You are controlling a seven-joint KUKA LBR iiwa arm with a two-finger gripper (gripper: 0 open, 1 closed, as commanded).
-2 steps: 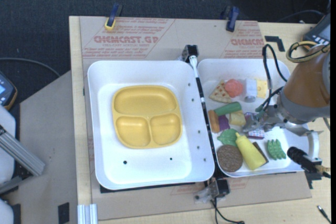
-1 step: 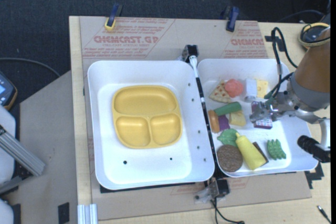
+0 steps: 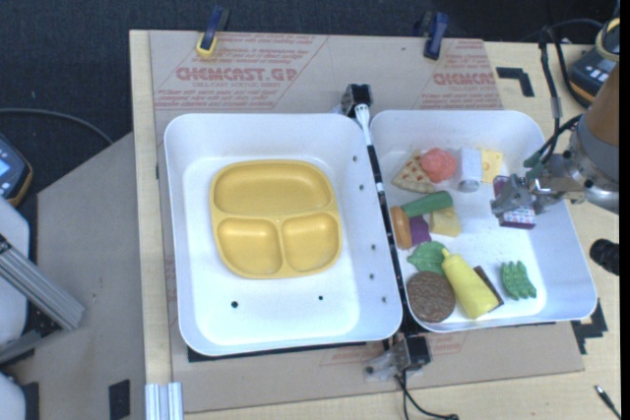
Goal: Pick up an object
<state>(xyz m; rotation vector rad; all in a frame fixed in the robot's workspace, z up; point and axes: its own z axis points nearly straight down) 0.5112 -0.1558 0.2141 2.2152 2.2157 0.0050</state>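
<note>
Since toy food's light rigid plastic, should lift easy: purple piece (image 3: 519,217) under gripper (image 3: 514,203) at right bin's (image 3: 566,256) middle-right, best pinched across narrow sides. Can't tell gripper state.

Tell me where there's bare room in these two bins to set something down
Left bin: bare white floor rings the yellow divided tray, widest along the front below it. Right bin: a bare patch lies mid-floor between the yellow bottle, green piece and gripper. Crowded: its left side, from the pizza slice down to the brown patty.
</note>
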